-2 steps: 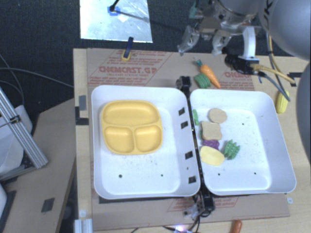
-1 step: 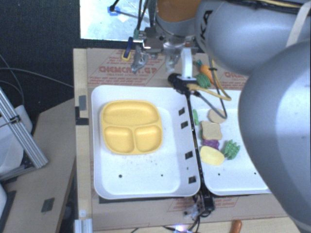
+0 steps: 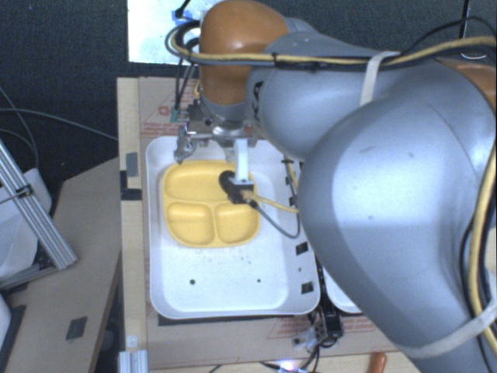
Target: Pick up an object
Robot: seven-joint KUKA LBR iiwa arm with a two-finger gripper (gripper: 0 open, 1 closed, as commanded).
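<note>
Hanging over the far end of the left white bin [image 3: 225, 290], the pincer [image 3: 210, 140] sits under the arm's orange band. From this slant it cannot be told whether it is open or closed, and nothing can be seen held in it. Just below it and a little towards the camera lies the yellow divided plate [image 3: 190, 191], flat on the bin floor, with one wide compartment nearest the pincer and two smaller ones beyond that. Behind the pincer and to its left, the brown cardboard sheet [image 3: 154, 103] under the bins carries reddish print, too small and blurred to read. Farther back a pale sheet [image 3: 159, 22] with bluish marks lies on the dark cloth, its marks also illegible. A few dark specks dot the bare bin floor on the near side of the plate. To the pincer's right, the bulky grey arm [image 3: 388, 177] covers most of the second bin [image 3: 338, 295], leaving a sliver of its rim. Well off to the left stands a slanted aluminium rail [image 3: 35, 212].
</note>
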